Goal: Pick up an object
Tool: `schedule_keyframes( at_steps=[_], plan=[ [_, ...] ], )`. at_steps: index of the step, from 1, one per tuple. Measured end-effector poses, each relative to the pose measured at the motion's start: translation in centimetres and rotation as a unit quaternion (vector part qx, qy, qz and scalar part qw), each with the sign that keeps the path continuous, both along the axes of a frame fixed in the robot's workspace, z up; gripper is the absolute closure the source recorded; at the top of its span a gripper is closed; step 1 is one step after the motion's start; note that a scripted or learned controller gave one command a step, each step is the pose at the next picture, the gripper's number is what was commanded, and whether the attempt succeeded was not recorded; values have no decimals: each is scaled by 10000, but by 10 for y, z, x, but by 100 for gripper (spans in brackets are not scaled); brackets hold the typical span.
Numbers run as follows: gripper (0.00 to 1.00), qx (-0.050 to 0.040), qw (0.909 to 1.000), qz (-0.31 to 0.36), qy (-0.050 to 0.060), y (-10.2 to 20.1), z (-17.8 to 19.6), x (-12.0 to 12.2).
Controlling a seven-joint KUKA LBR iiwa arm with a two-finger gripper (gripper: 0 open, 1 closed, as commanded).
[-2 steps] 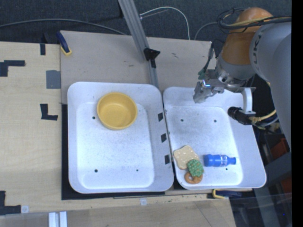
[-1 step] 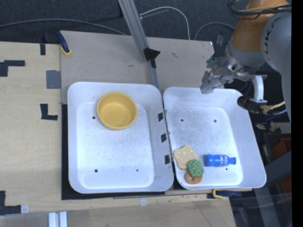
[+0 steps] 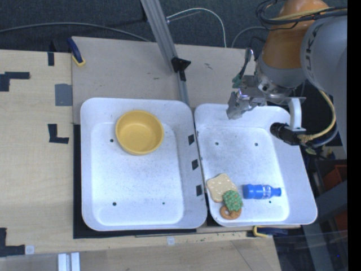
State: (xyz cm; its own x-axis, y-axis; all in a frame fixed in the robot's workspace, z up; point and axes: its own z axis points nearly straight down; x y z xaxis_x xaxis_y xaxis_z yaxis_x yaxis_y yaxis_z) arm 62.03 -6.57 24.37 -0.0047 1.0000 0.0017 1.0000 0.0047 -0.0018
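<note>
1. Hovering over right white plastic bin's [image 3: 293, 168] far rim, the metal two-finger gripper [image 3: 237, 110]; its grip state cannot be told.
2. Blue plastic bottle [image 3: 260, 191] lies near corner, just beside tan cracker [image 3: 219, 185] — clear approach likely.

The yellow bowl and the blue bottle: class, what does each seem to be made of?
Yellow bowl: probably plastic, matte; uniform colour, soft dull sheen. Blue bottle: probably plastic, slightly glossy; saturated blue body with a pale cap end. Too small to be sure.
</note>
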Motion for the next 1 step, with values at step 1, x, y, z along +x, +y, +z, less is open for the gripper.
schedule_keyframes(
  at_steps=[1],
  plan=[
    [100,2,10000,8,4,50,6,-20]
  ],
)
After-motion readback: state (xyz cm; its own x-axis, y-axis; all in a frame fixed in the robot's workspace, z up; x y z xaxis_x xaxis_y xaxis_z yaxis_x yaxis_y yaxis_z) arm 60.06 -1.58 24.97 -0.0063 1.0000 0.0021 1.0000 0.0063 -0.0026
